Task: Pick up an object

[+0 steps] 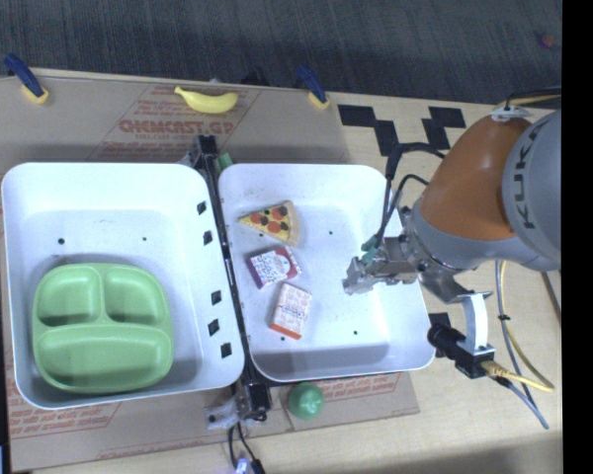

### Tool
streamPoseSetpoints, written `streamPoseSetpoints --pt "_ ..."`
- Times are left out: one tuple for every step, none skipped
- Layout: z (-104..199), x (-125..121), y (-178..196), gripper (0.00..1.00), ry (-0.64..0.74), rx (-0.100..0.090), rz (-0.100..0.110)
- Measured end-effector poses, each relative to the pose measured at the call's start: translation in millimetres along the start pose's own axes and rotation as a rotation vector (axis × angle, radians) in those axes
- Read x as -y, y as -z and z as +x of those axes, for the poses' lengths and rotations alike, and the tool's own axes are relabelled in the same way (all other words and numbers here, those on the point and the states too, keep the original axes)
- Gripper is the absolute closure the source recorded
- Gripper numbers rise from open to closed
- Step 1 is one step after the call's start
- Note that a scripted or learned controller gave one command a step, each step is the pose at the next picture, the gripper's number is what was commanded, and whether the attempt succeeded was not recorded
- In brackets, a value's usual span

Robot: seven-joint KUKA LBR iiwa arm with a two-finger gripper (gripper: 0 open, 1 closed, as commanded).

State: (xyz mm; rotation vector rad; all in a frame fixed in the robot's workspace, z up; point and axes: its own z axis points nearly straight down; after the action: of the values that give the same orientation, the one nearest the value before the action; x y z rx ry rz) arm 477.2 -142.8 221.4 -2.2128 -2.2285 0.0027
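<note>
Honestly, I cannot tell how the end effector (361,276) is set. It hovers inside the right bin (405,358), well right of the small packet (291,310). That packet looks light, flat and slightly crushable; pinching across its short edges seems best.

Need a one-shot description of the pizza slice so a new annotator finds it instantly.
Start at the right white bin, the one the grey and orange arm reaches into. Three small flat items lie near its left wall; the pizza slice is the one farthest from the camera, above the two small packets. It alone is a yellow-orange wedge with dark red spots; the packets are rectangular with red and white print.
</note>
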Motion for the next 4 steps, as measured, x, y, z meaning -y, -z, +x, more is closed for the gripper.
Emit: streamPoseSetpoints --pt "22 0 -3 1.00 0.001 -0.001 0.001" --pt "-32 1 -20 1.00 -0.002 0.000 0.001" --pt "-17 0 -14 1.00 0.002 0.002 -0.002" --pt "3 0 -9 1.00 0.002 0.000 -0.001"
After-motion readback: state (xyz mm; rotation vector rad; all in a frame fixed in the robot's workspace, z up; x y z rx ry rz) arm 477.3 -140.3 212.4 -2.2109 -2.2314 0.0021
